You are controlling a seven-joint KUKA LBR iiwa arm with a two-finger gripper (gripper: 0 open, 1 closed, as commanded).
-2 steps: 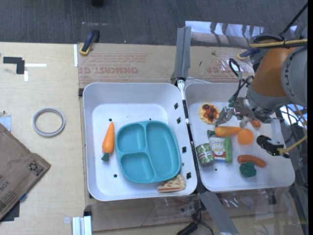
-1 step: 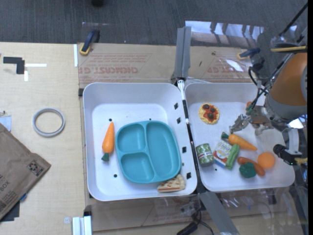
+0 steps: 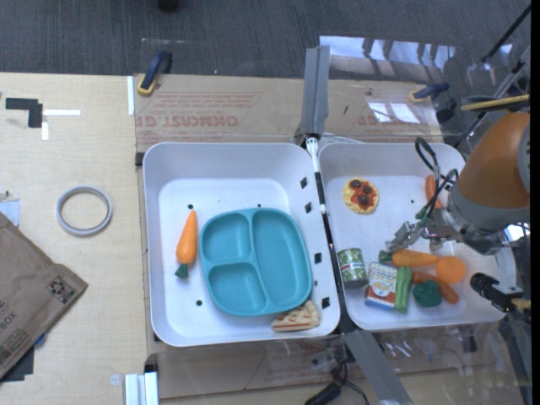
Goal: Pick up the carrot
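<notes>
An orange carrot (image 3: 186,240) with a dark green stub lies lengthwise in the left bin (image 3: 160,226), just left of the teal divided plate (image 3: 253,260). A second orange carrot-like piece (image 3: 419,260) lies in the right bin (image 3: 384,171), next to an orange ball (image 3: 452,269). My gripper (image 3: 407,235) hangs low in the right bin, directly over the left end of that second orange piece and far from the left-bin carrot. Nothing shows as lifted.
The right bin also holds a small pizza (image 3: 361,196), a green-labelled can (image 3: 351,267), a small carton (image 3: 382,283), a green cucumber (image 3: 404,288) and a broccoli (image 3: 427,294). A toasted sandwich (image 3: 295,318) lies at the left bin's front. A tape roll (image 3: 84,210) sits on the bench.
</notes>
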